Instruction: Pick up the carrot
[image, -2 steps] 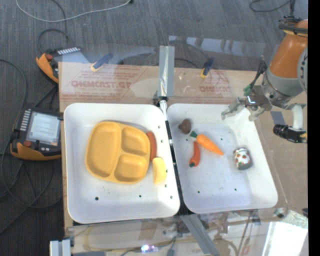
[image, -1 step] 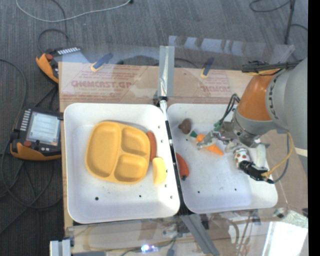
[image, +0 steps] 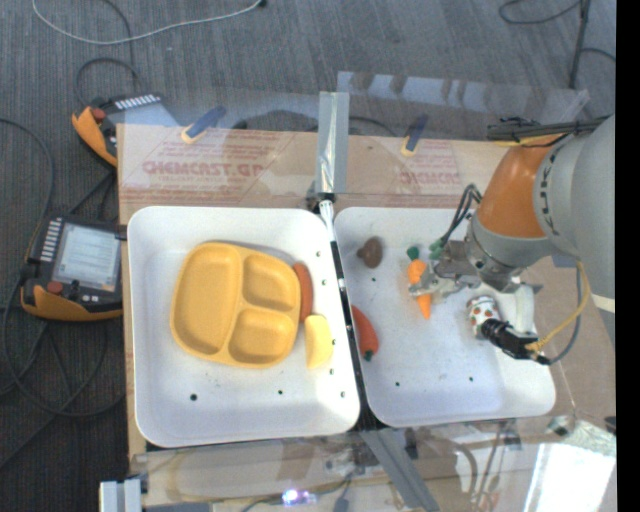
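One carrot (image: 419, 288) lies in my right bin (image: 450, 390), orange with a green top, pointing toward the bin's near side. My jaws (image: 437, 276) sit right over it, touching or nearly so; I cannot tell whether they are wide, narrow or gripping. In this same bin I count one dark brown lump (image: 371, 251) to the carrot's left and one red pepper (image: 365, 333) against the left wall. The left bin (image: 150, 390) holds one yellow divided tray (image: 236, 304), one red sausage-like piece (image: 304, 290) and one pale yellow piece (image: 318, 340), both beside the tray. Two bins in all stand on the table (image: 220, 170).
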